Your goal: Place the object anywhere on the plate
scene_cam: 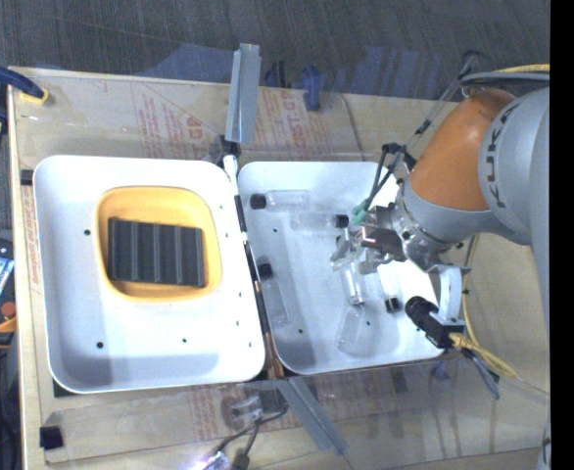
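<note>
Hanging low over the right bin (311, 346), the gripper (360, 255) is sitting near the middle of that bin, at the end of the grey and orange arm (463, 169). It is mixing in with shiny see-through stuff right there, so I cannot tell if it is spread apart or pressed together, or if it is gripping anything.

I am guessing the object is one of the see-through pieces lying in this bin. One clear piece (356, 333) is lying just below the gripper. A clear tube (289, 201) is resting near the top wall, with a small black cap (258, 202) at its end. Another clear tube (273, 300) is lying along the left wall.

These pieces are looking like thin plastic, so they are probably very light, stiff and a bit slippery. They may be rolling away if they get bumped. Taking hold across the middle of the long side is looking like the safest way, with a soft squeeze so nothing is cracking or popping out.

Over in the left bin (71, 346), the yellow plate (160, 197) is waiting, with a dark ridged block (157, 253) sitting on it. The plate is well apart from the gripper.
</note>
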You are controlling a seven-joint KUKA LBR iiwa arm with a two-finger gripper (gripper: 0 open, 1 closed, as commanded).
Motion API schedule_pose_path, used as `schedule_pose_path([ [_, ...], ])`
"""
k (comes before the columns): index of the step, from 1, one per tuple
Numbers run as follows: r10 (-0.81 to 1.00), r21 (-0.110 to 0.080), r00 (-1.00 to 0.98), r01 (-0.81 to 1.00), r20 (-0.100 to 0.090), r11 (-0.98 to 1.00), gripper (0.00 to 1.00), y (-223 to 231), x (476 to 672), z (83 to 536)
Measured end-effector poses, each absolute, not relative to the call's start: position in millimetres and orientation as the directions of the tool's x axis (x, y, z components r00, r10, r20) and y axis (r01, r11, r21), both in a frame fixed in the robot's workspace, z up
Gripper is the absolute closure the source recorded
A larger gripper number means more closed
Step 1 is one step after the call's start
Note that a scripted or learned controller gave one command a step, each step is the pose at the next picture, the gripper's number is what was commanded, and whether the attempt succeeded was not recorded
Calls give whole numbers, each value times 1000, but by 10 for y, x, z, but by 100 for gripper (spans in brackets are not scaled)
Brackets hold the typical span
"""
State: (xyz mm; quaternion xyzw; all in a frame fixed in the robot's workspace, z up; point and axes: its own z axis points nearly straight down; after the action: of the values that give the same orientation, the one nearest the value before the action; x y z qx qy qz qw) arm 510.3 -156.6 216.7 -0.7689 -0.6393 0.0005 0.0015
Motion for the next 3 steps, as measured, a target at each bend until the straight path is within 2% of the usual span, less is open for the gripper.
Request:
schedule_pose_path([
  [1, 995, -3, 103, 995, 1, -103, 100, -1037, 5475, 2159],
  [2, 1000, -3, -9, 1000, 1, 9, 100, -492, 5913, 2332],
  [3, 960, 0, -281, 960, 1, 281, 100, -1, 6276, 2182],
])
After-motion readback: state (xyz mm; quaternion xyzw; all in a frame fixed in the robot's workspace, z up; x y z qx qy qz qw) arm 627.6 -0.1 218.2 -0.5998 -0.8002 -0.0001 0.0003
